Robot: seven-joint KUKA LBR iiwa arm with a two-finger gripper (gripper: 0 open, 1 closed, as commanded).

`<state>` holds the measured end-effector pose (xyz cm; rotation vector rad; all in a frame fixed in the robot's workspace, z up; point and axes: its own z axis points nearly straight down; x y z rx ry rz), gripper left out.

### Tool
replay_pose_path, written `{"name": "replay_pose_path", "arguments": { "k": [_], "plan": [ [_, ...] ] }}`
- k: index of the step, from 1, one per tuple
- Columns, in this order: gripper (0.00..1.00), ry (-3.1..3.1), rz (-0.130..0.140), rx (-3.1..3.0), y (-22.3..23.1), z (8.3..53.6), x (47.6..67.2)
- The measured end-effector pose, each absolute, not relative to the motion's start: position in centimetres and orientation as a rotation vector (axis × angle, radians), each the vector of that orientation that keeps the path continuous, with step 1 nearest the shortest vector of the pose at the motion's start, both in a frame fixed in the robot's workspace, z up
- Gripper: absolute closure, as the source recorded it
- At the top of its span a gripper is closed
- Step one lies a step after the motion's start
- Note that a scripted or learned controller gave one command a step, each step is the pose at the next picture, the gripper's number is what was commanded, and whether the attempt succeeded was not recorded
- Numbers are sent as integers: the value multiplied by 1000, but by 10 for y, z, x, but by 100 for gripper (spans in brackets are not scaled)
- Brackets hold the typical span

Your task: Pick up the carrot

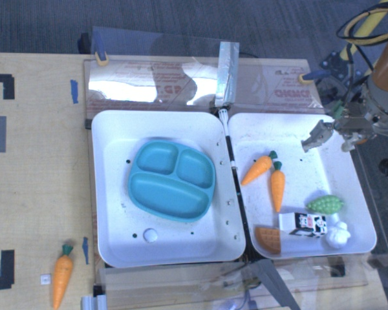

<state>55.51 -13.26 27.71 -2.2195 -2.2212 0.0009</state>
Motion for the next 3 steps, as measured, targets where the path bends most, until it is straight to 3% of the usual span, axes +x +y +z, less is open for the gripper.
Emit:
{"name": "replay_pose_path", "arguments": {
  "k": [1,2,3],
  "plan": [
    [0,-2044,13,-2372,-114,99,565],
    [100,-2047,-2,-2384,-116,115,569],
    [0,-2047,0,-2383,-116,115,569]
  ]
}}
